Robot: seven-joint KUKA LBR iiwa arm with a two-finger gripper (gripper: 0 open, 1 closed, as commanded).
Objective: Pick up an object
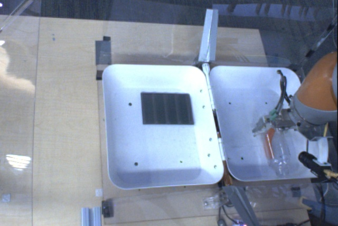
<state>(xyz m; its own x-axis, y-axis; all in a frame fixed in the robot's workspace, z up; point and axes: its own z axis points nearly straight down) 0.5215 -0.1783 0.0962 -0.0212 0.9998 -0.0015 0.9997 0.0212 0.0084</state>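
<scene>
Orange object (270,141) in right bin (237,114), just below fingers (266,123)

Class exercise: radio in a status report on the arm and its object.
Gripper low in right bin. Orange object and clear bottle lie beneath it. Grasp unconfirmed.

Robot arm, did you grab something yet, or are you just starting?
Done: the arm has reached into the right bin, with its gripper low over the things there. In hand: it sits right at an orange object and a clear bottle, but nothing can be seen between its fingers. Left: getting a firm hold and lifting. The left bin holds a dark ribbed pad.
</scene>
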